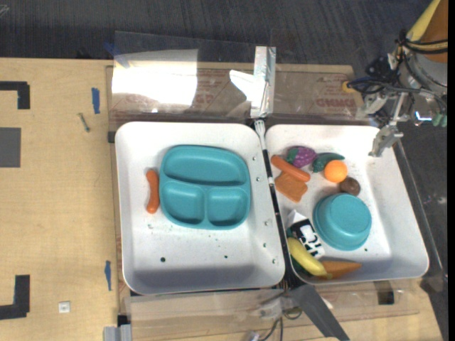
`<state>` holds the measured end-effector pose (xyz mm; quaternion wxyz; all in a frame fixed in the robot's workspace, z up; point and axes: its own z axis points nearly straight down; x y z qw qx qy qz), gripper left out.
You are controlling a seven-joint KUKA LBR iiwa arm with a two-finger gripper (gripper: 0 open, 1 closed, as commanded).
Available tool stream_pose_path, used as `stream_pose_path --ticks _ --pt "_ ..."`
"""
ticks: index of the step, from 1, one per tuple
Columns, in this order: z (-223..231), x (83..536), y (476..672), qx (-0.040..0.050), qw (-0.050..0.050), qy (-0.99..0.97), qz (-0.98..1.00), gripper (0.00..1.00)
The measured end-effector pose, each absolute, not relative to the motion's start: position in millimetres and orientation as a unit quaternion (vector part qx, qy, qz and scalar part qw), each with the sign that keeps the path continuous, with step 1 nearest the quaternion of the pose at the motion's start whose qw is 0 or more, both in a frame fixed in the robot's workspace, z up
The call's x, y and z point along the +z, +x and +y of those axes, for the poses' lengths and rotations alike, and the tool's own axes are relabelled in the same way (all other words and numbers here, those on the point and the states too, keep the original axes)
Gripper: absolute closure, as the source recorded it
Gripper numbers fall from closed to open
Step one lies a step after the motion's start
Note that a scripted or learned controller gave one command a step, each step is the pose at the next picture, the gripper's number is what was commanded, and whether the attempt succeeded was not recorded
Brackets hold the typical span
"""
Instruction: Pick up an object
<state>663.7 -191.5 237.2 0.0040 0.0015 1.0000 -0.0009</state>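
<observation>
Gripper [384,142] hangs over the back-right corner of the right bin [409,244], probably lining up a grab; can't tell its fingers' state.

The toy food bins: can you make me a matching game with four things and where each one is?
Things:
1. sausage
2. banana
3. grapes
4. teal bowl

Places:
A. right bin, near front corner by the divider
B. left bin, left of the teal tray
C. right bin, below the orange ball
D. right bin, far end, beside the carrot

Pairs: 1-B, 2-A, 3-D, 4-C
</observation>
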Motion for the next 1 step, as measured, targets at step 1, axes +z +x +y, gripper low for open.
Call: stream_pose_path --ticks 1 --pt "-181.7 89.8 652.2 -0.0014 0.006 -0.003 1.0 0.0"
